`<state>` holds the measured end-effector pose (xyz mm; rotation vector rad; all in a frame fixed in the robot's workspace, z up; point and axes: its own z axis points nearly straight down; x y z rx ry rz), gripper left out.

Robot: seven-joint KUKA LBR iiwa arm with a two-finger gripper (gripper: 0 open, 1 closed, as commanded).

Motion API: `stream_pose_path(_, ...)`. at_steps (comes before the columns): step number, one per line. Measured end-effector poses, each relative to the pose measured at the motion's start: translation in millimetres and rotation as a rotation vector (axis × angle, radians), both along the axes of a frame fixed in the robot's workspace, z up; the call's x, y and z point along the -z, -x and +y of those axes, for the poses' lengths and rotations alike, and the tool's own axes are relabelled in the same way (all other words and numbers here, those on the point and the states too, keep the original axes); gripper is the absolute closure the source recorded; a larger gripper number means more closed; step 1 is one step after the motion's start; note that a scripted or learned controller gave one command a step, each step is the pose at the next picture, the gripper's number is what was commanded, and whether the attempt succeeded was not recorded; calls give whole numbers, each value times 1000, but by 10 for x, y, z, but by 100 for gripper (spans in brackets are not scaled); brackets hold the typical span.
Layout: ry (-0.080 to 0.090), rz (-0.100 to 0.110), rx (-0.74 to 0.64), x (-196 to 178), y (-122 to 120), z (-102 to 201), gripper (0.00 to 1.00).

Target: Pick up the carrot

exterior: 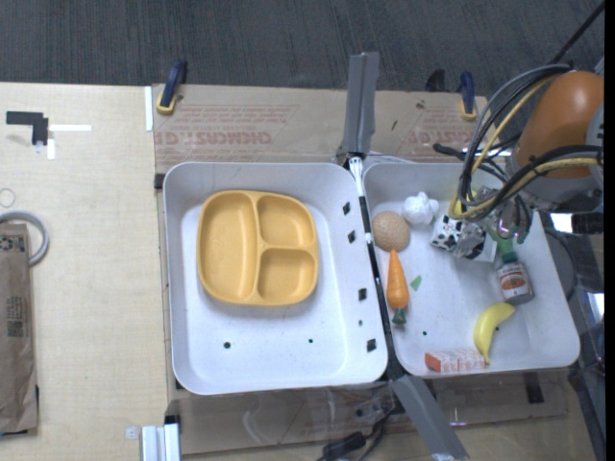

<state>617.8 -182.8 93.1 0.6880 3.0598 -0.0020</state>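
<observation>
The arm (562, 123) is reaching in from the right of the frame, its orange band showing at the upper right, and the tool (459, 238) is hanging low over the upper middle of the right bin (548, 353). It is sitting in a tangle of cables and dark parts — I cannot tell how far it is open, and nothing is showing in its grip.

The carrot (397, 282) is lying well apart from the tool, down and to the left, along the left wall of the right bin. Its long axis is running nearly straight up and down the frame, the narrow orange tip pointing toward the top, the thick end with its bit of green pointing toward the bottom. Its tip is sitting just beside a round tan ball (390, 230) above it.

Near the tool, a small white crumpled thing (419, 206) is lying to its upper left, and a little bottle (512, 279) with a red label is resting just below and right. A banana (491, 327) is curving toward the bin's lower right, above a flat orange-and-white packet (455, 361).

In the left bin (192, 353), a yellow divided plate (258, 248) is sitting on its own — all of it on the pale surface (86, 286).
</observation>
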Motion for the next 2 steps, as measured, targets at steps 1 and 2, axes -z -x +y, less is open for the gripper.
stream_pose_path(1,1,-5,1,-103,-14,-4,100)
stream_pose_path(2,-22,11,-431,-12,-101,-276,100)
